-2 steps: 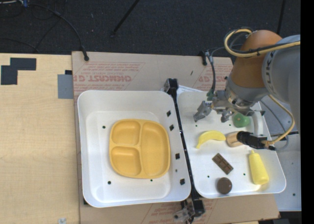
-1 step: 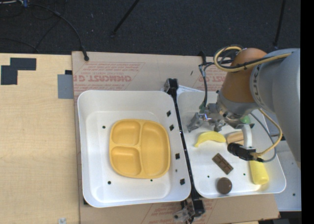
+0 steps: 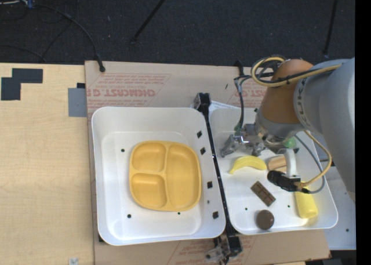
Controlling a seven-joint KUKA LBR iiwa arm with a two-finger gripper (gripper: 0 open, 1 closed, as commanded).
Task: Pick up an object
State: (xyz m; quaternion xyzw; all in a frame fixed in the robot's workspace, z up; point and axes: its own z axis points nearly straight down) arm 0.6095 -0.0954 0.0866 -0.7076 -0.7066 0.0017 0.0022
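Note:
My gripper [image 3: 233,145] hangs low in the right bin [image 3: 243,223], near its left wall. A yellow banana [image 3: 248,164] lies just below and to the right of it, close by but not held. Farther toward the front lie a brown rectangular bar [image 3: 262,193] and a round brown disc [image 3: 265,219]. A yellow block [image 3: 305,204] rests near the bin's right side. A tan piece [image 3: 277,161] lies right of the banana, partly hidden by the wrist. Nothing shows in the gripper's grasp.
The left bin [image 3: 110,211] holds a yellow divided plate [image 3: 165,175] at its middle. A black divider [image 3: 211,165] runs between the two bins. The grey arm [image 3: 324,107] comes in over the right bin's far right corner.

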